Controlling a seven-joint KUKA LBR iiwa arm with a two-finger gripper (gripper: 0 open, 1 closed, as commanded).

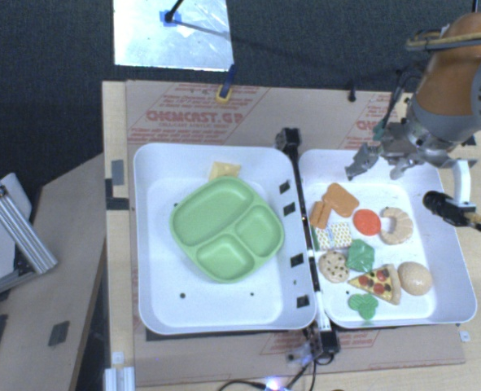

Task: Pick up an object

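- The claw [380,160] hangs over the far rim of the right bin [456,259], its two fingers spread apart with nothing between them.
- Bare white bin floor lies straight below and just nearside of the claw, open room before the toys begin.
- Nearer the camera than the claw, the toy food is crowded together: an orange bread piece [338,199], a red tomato slice [367,221], a bagel [397,226], a cracker [334,236], a cookie [334,265], a pizza slice [378,282], a bun [414,278] and two green leaf pieces [360,256].
- Many of them touch or overlap, leaving little gap between neighbours.
- A black cylinder [443,208] juts over the bin's right rim, near the bagel.
- Left of the claw, past the black divider clips [291,210], the left bin [163,300] holds a green divided plate [227,230] and a yellow piece [224,170] partly hidden by its far edge.
- The arm [456,72] is cut off at the frame's right.
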